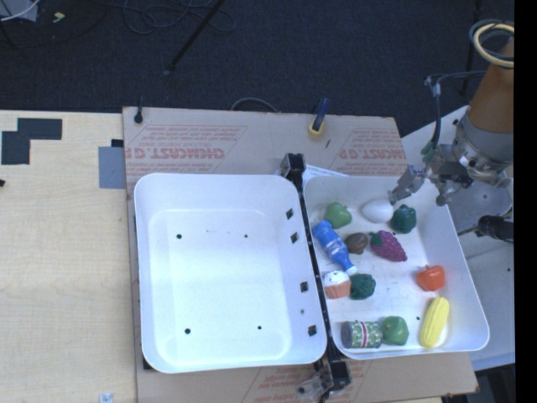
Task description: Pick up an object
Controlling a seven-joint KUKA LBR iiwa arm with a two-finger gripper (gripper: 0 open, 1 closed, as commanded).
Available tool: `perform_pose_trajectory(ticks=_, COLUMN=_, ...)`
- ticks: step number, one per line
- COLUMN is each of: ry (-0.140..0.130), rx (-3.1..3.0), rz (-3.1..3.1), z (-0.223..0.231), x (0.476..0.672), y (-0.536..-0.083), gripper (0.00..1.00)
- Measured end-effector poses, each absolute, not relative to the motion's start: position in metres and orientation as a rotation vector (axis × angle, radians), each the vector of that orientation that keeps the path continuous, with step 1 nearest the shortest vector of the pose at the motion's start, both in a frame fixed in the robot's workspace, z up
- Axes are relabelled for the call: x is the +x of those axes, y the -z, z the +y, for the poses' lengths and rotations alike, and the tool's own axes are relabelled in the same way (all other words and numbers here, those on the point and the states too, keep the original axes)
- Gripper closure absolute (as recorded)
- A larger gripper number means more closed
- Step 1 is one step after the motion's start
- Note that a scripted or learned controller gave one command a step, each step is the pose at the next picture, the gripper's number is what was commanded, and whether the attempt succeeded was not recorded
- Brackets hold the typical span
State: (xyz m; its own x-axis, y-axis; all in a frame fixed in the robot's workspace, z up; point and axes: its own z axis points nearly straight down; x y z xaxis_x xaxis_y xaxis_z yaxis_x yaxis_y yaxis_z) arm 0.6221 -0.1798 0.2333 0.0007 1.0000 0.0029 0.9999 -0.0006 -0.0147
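**Gripper poised over the far edge of the right bin**

Nearest the camera, along the front wall of the right white plastic bin (470, 305), a small jar with a dark lid and red-green label (362, 334) lies on its side, touching a rounded green toy vegetable (395, 330). Just beside them rests a yellow toy corn cob (434, 321). Farther in, an orange-red toy pepper with a green stem (430, 278) sits near the right wall, and a dark green toy broccoli (362, 286) lies by a small orange-and-white piece (337, 286). A blue plastic bottle with a white cap (331, 245) lies slanted along the divider, next to a brown oval toy (357, 243) and a purple bunch of toy grapes (388, 245). Toward the back of the bin are a light green toy pepper (338, 216), a white egg-shaped object (377, 211) and a dark green rounded toy (404, 219).

The left white plastic bin (168, 200) sits beside it; both rest on a sheet of brown printed cardboard (218, 145) on the pale wooden table (59, 267).

The grey arm reaches in from the right, and its gripper (424, 187) hangs above the bin's far right corner, fingers spread apart with nothing between them, near the egg-shaped object and the dark green rounded toy but touching neither.
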Motion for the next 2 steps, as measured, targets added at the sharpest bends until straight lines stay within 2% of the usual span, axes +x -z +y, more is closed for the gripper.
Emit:
perform_pose_trajectory(ticks=1, ry=-0.001, rx=-2.22, rz=-2.222, z=-0.18, x=0.625, y=-0.242, gripper=0.0)
perform_pose_trajectory(ticks=2, ry=-0.006, rx=-2.215, rz=-2.22, z=-0.177, x=0.62, y=-0.197, gripper=0.0)
